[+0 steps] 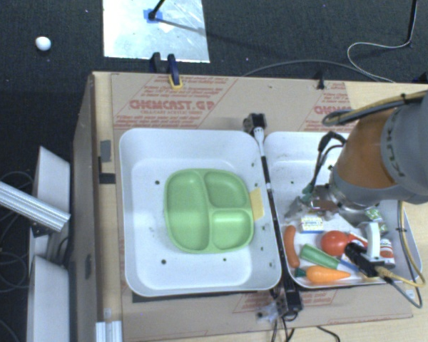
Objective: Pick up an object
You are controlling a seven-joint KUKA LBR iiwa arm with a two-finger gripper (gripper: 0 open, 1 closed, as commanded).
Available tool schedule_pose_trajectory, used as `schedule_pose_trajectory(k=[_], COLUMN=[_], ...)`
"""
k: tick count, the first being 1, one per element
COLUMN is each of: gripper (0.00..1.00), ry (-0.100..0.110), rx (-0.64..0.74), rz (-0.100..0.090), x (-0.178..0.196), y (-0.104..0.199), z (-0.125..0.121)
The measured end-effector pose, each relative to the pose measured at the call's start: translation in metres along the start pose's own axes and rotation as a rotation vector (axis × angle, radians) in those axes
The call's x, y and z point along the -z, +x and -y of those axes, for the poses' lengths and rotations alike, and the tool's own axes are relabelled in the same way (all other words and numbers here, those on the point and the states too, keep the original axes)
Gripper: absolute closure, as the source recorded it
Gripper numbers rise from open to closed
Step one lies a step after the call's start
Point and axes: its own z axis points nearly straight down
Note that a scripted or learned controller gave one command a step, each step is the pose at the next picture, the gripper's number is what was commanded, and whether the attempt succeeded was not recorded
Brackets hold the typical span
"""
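My gripper [308, 204] hangs low over the middle of the right bin [289, 155], with the grey arm and its orange band coming in from the right. Just under it lies a small white and yellow box [312, 224]. Toward the bin's front lie a red sausage [291, 245], a red tomato [334, 241], a green cucumber [321, 256] and an orange carrot [325, 274]. The wrist hides how the jaws stand. Nothing is visibly held.
The left bin [146, 155] holds a green divided plate [207, 211], with a small yellow piece [257, 204] by its right wall. A black bar [267, 184] runs between the bins. The arm covers the right bin's far right part.
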Motion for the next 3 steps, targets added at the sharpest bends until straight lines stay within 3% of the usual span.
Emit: schedule_pose_trajectory(k=[1,2,3], gripper=[0.0,1.0,0.0], ry=[-0.003,-0.006,-0.006], rx=[-0.002,-0.001,-0.001], rz=[0.001,0.001,0.001], x=[-0.004,0.006,0.006], y=[-0.027,-0.027,-0.027], z=[0.048,0.046,0.047])
